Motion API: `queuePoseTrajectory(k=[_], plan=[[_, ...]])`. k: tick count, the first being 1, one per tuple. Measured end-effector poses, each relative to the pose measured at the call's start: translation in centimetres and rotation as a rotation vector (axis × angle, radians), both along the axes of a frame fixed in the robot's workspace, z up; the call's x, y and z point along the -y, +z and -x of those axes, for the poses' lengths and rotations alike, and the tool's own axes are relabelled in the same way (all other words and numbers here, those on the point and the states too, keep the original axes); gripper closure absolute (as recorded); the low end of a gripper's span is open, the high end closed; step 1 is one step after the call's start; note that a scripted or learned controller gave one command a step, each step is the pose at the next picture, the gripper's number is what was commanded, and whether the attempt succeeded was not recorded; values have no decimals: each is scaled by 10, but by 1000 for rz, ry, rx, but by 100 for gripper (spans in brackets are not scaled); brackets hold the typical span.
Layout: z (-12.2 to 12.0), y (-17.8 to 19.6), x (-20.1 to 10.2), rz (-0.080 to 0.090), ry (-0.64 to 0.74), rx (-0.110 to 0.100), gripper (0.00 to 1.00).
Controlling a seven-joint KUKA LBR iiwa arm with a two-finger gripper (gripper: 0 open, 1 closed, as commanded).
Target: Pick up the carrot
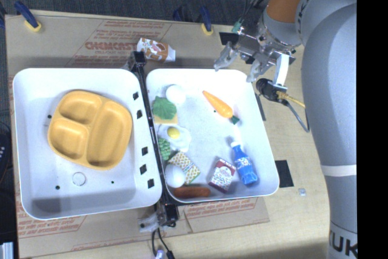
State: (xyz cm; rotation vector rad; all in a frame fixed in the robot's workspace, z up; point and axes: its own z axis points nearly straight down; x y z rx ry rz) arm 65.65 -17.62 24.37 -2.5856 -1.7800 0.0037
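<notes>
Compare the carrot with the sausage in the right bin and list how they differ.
The carrot is orange with a green end; the sausage is reddish-brown all over. The carrot tapers to a point, while the sausage stays even in thickness with rounded ends. The carrot lies diagonally near the bin's far side with bare floor around it; the sausage lies level along the near wall, close to other food items. Both are elongated and lie flat in the right bin.

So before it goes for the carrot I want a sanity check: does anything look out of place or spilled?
One thing: a small brown-and-white packet lies on the cardboard behind the bins, outside both. The carrot lies in the right bin, apart from the other items, and the yellow tray sits in the left bin. Nothing looks spilled.
</notes>
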Motion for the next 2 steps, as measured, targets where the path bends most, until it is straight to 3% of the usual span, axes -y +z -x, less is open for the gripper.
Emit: queuePoseTrajectory(k=[1, 2], plan=[[0, -120, 19, 0, -260, -4, 0], [45, -150, -10, 2, -210, 1, 0]])
